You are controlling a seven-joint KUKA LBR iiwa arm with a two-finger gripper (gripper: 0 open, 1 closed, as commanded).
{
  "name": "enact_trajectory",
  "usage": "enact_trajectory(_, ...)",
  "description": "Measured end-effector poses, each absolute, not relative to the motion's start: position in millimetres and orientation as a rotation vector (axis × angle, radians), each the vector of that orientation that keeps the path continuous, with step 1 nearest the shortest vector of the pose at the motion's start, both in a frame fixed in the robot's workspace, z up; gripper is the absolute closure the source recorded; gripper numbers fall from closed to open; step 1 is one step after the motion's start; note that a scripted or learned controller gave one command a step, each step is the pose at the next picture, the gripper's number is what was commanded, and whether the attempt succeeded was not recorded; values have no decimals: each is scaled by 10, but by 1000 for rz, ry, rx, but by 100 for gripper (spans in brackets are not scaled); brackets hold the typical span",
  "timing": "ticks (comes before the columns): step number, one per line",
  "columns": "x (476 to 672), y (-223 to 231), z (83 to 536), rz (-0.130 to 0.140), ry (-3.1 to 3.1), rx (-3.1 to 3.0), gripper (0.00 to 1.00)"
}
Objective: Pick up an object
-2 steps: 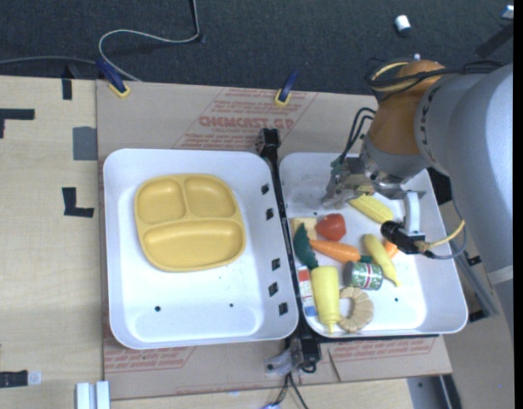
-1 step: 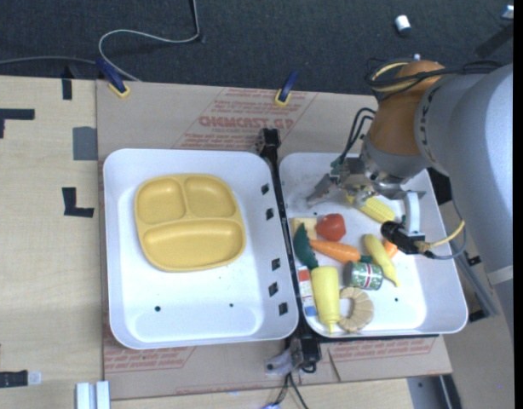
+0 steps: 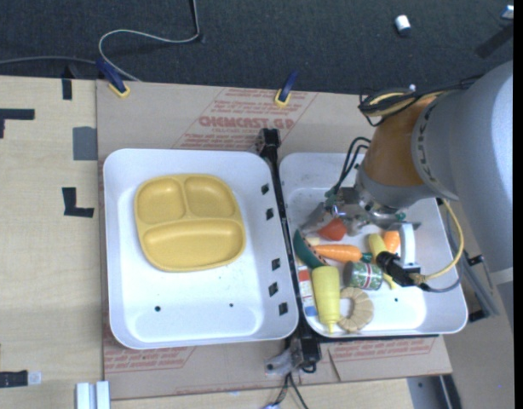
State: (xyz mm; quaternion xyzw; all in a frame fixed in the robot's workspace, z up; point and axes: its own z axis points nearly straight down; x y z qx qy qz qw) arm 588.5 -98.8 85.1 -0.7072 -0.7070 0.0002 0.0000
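The right bin (image 3: 432, 309) holds a heap of toy food: an orange carrot (image 3: 338, 252), a yellow squeeze bottle (image 3: 326, 295), a small green can (image 3: 364, 275), a tan cookie (image 3: 358, 310), a red piece (image 3: 333, 229) and a yellow-orange piece (image 3: 384, 243). My gripper (image 3: 338, 216) reaches down from the grey arm with the orange band, right over the red piece at the heap's upper edge. Its fingertips are lost among the objects.
The left bin (image 3: 125, 254) carries a yellow divided plate (image 3: 190, 221). A black divider clip strip (image 3: 277, 228) runs between the bins. Cardboard lies under both bins, and cables trail across the dark floor at the back.
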Motion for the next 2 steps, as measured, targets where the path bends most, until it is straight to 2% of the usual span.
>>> enact_trajectory(1, 5895, -987, 956, -2, -2224, -2222, 100)
enact_trajectory(2, 5649, -498, 2246, -2, -2224, -2219, 100)
